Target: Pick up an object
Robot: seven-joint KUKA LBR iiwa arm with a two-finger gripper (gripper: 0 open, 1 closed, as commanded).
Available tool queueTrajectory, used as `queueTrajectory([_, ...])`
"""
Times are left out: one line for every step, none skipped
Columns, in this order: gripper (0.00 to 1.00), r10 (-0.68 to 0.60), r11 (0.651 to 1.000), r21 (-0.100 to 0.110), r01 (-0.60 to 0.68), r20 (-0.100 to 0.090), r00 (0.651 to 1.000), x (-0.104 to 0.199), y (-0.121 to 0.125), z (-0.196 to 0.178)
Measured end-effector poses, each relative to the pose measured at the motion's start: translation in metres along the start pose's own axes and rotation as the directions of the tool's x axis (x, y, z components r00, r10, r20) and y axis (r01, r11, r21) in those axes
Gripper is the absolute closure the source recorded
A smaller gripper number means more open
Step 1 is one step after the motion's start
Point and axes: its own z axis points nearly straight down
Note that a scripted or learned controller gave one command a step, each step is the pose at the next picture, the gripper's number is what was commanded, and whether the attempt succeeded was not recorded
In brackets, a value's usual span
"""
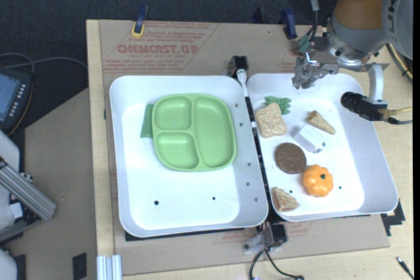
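The jaws hang over the far rim of the right-hand shallow white bin, and at this distance they are too small and cluttered to make out, so I cannot tell their state; nothing can be seen held in them. Nearest below and slightly to the left of them lies a small green leafy piece, touching the top of a speckled tan cracker-like square. Further toward the near side sit a tan wedge, a pale grey-white block, a round brown disc, an orange pumpkin-shaped toy and, farthest from the jaws, a tan triangular slice. Well off to the left, in the other white bin, rests a light green divided plate. The likely trouble: the jaws stand so close to the bin's wall that a straight descent could strike the rim or close on bare plastic, and the flat cracker and disc offer little edge, so a pinch may slip off.
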Motion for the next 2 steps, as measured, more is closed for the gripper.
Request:
queueTrajectory([1.0,-0.001,1.0,0.006,0.001,-0.001,1.0,0.011,-0.001,0.008])
queueTrajectory([1.0,0.001,1.0,0.005,-0.001,0.0,1.0,0.0,-0.004,0.004])
